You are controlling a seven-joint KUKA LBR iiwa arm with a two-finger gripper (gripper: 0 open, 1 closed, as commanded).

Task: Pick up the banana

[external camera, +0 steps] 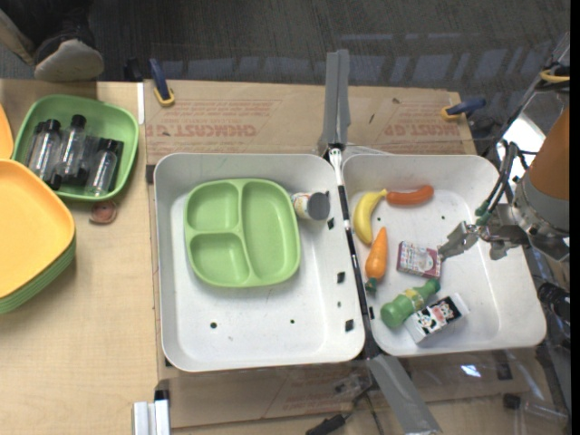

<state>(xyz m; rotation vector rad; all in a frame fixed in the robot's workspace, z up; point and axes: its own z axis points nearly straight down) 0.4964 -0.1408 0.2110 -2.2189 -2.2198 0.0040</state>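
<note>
The gripper (pixel 456 240), state indeterminable, has the banana (pixel 365 214) at its 9 o'clock, long axis running 12-to-6.

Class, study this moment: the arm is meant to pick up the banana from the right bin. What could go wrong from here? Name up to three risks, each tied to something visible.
1. The banana lies against the bin's left wall, leaving little room on that side.
2. The carrot touches its lower end and the sausage sits by its tip, so either could be nudged or taken instead.
3. The gripper hangs near the pink packet, which its travel might brush.
</note>
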